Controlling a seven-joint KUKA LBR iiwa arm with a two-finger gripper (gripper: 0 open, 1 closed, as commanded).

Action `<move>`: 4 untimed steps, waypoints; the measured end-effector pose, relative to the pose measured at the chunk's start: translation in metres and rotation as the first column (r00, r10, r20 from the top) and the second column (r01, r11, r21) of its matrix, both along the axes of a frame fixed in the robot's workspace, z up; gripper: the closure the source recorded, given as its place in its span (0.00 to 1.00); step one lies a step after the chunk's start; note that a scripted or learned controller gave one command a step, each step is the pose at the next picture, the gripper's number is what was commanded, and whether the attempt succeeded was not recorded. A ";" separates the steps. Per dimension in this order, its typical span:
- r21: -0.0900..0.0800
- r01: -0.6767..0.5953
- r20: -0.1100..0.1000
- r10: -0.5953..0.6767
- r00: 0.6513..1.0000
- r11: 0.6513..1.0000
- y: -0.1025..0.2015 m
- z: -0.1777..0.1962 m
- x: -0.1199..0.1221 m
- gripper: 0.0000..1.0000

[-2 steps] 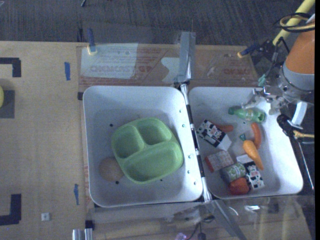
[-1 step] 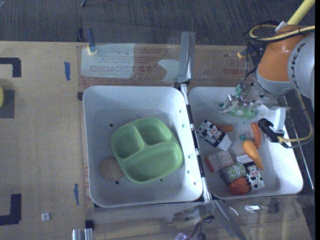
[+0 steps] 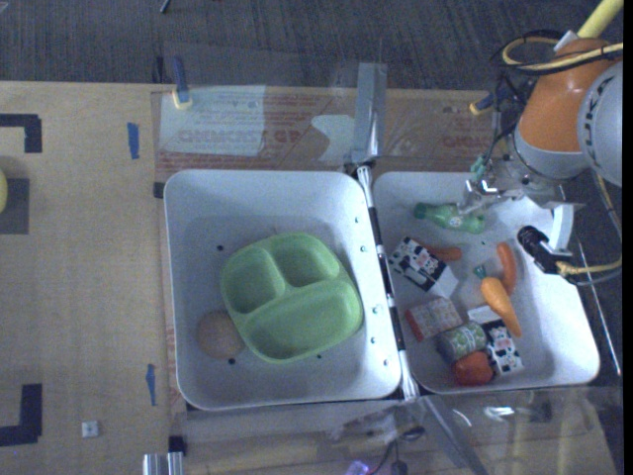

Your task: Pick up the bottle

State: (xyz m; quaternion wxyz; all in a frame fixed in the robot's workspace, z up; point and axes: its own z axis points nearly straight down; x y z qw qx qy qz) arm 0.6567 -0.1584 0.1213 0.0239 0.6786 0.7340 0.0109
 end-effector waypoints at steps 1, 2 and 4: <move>0.018 0.129 -0.050 -0.128 0.990 0.991 0.036 0.088 -0.120 1.00; 0.016 0.220 -0.047 -0.220 0.974 0.975 0.061 0.198 -0.079 1.00; 0.016 0.239 -0.050 -0.238 0.970 0.971 0.075 0.067 -0.069 0.00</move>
